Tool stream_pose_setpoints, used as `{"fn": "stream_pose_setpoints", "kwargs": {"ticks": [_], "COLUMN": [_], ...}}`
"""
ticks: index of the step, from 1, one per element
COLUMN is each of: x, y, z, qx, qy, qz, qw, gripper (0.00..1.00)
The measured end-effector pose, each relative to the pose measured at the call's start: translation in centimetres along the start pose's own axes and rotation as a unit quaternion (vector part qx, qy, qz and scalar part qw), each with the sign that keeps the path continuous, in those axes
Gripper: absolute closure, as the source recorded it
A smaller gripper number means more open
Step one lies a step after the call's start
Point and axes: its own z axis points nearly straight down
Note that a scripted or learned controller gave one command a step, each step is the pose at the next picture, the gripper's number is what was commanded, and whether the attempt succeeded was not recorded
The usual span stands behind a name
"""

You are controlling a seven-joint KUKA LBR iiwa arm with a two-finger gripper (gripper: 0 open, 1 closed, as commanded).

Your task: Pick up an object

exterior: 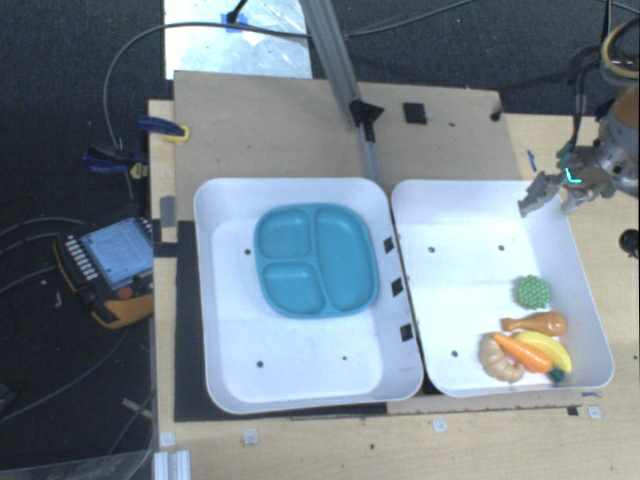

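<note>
— Where does the gripper (550, 193) sit?

— At the upper right corner of the right bin (470, 218), just over its far rim. Two grey fingers (533, 196) show, spread apart, with nothing between them.

— And the things to pick?

— All crowded into the near right corner of that bin. The green bumpy ball (533, 291) lies highest, close to the right wall. Below it is the brown drumstick (537, 323), then the carrot (522, 351) lying slantwise across the tan pastry (498, 362), with the banana (548, 352) touching the carrot on its right. The banana's end is nearly against the bin's corner wall.

— Any open floor?

— The whole left and far part of the right bin is bare white. In the left bin (230, 268), the blue divided plate (316, 259) sits toward the far side, with bare floor along the near edge.
</note>
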Motion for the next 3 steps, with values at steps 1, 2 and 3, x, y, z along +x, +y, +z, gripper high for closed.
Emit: {"fn": "stream_pose_setpoints", "kwargs": {"ticks": [1, 2, 3], "x": [0.0, -0.3, -0.9], "y": [0.1, 0.2, 0.6], "z": [-0.1, 6.1, 12.1], "qx": [-0.001, 0.001, 0.001], "qy": [0.000, 0.000, 0.000], "qz": [0.000, 0.001, 0.002], "qw": [1.0000, 1.0000, 1.0000], "gripper": [0.00, 0.00, 0.00]}}
